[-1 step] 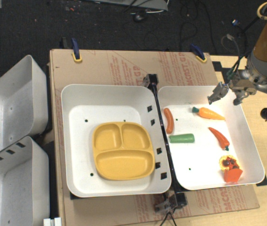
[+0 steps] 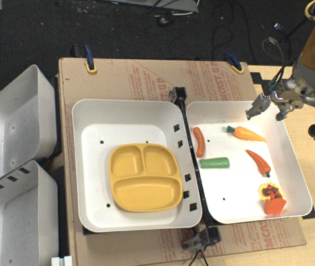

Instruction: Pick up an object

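Observation:
The right bin holds several toy foods: a red sausage, a green stick, an orange carrot, a red chili pepper and an orange-red piece near the front right corner. My gripper hangs above the bin's far right corner, up and to the right of the carrot. Its two fingers are spread apart with nothing between them.
The left bin carries a yellow divided plate. A black divider with clips runs between the bins. Two spare white bins lie off the bench at the left. Cables trail on the dark floor behind.

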Available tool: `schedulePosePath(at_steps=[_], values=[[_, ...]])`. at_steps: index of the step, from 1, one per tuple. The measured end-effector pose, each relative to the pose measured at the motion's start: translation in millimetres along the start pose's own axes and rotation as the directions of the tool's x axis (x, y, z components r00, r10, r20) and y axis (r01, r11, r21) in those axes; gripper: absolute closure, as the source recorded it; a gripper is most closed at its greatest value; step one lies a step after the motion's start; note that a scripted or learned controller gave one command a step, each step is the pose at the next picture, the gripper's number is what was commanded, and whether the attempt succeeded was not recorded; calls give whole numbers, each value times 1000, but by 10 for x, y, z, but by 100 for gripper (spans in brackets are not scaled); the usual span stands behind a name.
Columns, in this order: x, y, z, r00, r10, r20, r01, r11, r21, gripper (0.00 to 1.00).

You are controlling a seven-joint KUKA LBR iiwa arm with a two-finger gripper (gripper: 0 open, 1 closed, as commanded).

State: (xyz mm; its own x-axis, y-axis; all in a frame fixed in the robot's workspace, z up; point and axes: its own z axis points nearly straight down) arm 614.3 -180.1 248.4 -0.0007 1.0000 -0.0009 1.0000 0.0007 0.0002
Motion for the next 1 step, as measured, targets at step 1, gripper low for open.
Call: schedulePosePath(at_steps=[1], values=[[3, -5, 644, 1000, 1, -2, -1, 1000, 6, 0]])
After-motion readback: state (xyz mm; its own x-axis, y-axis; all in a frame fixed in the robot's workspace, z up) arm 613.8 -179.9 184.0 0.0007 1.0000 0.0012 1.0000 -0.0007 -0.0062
